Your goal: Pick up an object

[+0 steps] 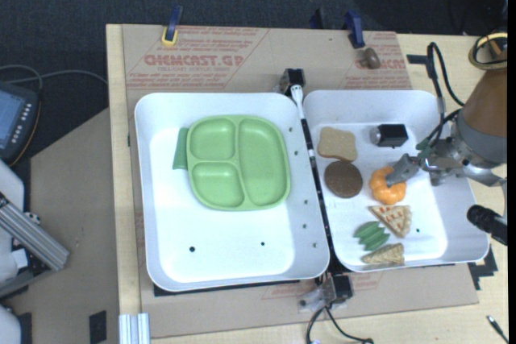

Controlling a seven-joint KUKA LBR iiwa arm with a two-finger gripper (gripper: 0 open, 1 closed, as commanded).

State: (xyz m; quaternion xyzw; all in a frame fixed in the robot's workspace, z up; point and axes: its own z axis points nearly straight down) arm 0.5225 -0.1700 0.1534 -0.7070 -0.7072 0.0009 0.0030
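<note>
Gripper [401, 171], finger state not discernible, hovered at the orange [388, 188] in the right bin [419, 105], touching its top.

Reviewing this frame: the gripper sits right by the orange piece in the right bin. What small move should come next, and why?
Probably a short descent onto the orange piece, then closing. The gripper sits at that piece's upper right edge, and nothing shows between its fingers. The brown round piece to the left and the pizza slice below lie close, so it should go straight down, not sideways.
</note>
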